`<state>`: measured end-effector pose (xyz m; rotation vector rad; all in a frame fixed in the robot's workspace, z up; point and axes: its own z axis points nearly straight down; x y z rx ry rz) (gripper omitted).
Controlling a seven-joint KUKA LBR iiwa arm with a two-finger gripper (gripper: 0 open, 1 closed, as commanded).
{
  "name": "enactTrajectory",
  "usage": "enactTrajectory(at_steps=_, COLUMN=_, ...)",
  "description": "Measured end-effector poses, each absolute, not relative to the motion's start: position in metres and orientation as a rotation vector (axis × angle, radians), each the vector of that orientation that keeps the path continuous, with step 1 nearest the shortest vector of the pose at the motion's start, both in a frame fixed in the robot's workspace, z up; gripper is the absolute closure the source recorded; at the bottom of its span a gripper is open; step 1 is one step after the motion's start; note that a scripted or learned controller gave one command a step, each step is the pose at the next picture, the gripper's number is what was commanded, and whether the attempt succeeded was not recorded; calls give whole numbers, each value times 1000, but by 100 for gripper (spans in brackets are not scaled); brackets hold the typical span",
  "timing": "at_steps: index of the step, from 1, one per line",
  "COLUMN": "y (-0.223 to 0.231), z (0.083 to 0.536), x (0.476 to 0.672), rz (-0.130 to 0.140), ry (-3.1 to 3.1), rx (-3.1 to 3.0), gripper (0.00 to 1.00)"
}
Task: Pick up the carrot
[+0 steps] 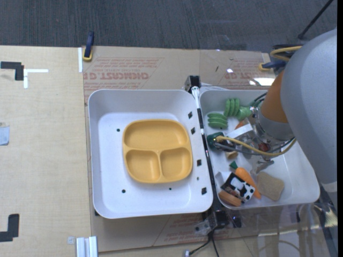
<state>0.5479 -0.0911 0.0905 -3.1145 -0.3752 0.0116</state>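
Note:
The carrot (244,174) is a small orange piece low in the right bin (300,170), lying against a black-and-white toy (241,187). My gripper (261,154) hangs under the grey wrist with the orange band (272,105), over the middle of the right bin. It is just above and right of the carrot. Cables and the wrist hide most of it, and I see nothing held in it.
The left bin (102,159) holds a yellow divided plate (158,150). In the right bin lie green toys (231,108), a tan bread-like piece (271,186) and another orange item (230,198) at the near wall. The big grey arm (316,106) covers that bin's right side.

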Motion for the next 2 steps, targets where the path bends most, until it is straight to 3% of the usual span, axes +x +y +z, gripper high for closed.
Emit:
enactTrajectory(at_steps=1, y=-99, z=91, x=509, rz=7, ry=-643, rx=-3070, gripper=0)
enactTrajectory(at_steps=2, y=-222, z=125, x=518, rz=7, ry=-423, rx=-3109, gripper=0)
